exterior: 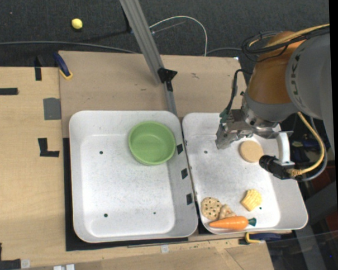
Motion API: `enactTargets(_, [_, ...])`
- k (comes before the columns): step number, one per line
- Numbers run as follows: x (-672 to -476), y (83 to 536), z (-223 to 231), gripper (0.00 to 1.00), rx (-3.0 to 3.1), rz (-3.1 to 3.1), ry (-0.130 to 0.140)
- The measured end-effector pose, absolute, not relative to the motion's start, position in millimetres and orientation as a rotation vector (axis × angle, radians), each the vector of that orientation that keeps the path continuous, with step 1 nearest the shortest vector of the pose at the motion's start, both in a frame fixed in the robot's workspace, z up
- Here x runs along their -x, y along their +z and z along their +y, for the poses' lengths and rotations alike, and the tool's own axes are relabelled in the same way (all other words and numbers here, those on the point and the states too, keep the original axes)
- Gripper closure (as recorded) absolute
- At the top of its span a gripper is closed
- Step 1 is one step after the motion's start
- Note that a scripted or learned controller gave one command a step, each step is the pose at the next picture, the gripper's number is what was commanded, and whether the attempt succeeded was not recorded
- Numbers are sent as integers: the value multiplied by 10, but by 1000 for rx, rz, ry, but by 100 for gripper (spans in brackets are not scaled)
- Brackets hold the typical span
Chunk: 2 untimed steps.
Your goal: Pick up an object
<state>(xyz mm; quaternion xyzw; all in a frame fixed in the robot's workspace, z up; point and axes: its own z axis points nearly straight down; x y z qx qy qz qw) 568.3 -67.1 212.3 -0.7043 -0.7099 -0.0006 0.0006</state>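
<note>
My gripper (230,135) hangs over the upper part of the right bin (215,174), under the grey arm with its orange band. A round tan disc (251,151) lies just to its right on the bin floor. Near the bin's front edge lie an orange carrot (231,223), a brown cookie (210,206) and a yellow ridged piece (251,199). A green bowl (152,142) sits in the upper right of the left bin (104,185). Nothing shows between the fingers.
A slanted grey pole (145,37) reaches down to the bench above the bins' shared edge. A black cable part (274,166) juts from the arm beside the disc. A small yellow ball (77,23) lies on the dark floor at far left.
</note>
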Motion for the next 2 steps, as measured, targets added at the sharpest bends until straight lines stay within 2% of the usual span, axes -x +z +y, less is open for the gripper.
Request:
enactTargets(1, [-5897,2053,-211,100,2212,-2228,0])
enactTargets(2, [-6189,2193,211,100,2214,-2229,-3])
